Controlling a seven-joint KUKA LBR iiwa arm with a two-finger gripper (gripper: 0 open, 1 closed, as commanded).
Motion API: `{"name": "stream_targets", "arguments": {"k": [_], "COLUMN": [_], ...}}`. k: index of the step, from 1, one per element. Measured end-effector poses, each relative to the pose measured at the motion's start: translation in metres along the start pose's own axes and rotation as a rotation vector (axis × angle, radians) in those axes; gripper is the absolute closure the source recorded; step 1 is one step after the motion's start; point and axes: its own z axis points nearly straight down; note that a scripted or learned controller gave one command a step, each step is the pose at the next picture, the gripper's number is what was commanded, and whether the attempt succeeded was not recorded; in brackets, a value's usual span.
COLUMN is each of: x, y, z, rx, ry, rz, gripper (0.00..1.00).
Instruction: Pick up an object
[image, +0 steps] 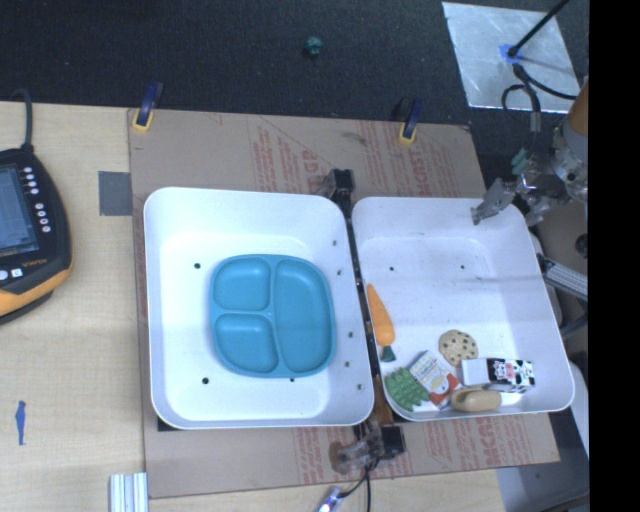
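Observation:
The right bin (450, 260) holds a small pile near its front edge: an orange carrot (379, 314) along the left wall, a round cookie (458, 346), a green piece (403, 387), a white and orange packet (433, 372), a small milk carton (511, 373) and a tan bread roll (475, 400). My gripper (497, 200) hangs at the bin's far right corner, well away from the pile, with nothing seen between its fingers.
The left bin (180, 230) carries a blue divided plate (271, 314). A teach pendant (25, 230) lies at the bench's left edge. Clamps (147, 105) hold the cardboard base at the back. Cables (530, 95) run near the arm.

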Motion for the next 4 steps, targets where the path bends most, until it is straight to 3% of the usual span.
{"name": "stream_targets", "arguments": {"k": [1, 2, 3, 4], "x": [0.065, 0.116, 0.114, 0.113], "y": [0.009, 0.010, -0.004, 0.011], "z": [0.106, 0.121, 0.121, 0.120], "rx": [0.003, 0.002, 0.003, -0.002], "ry": [0.001, 0.000, -0.002, 0.000], "rz": [-0.002, -0.003, -0.002, -0.002], "gripper": [0.00, 0.00, 0.00, 0.00]}}
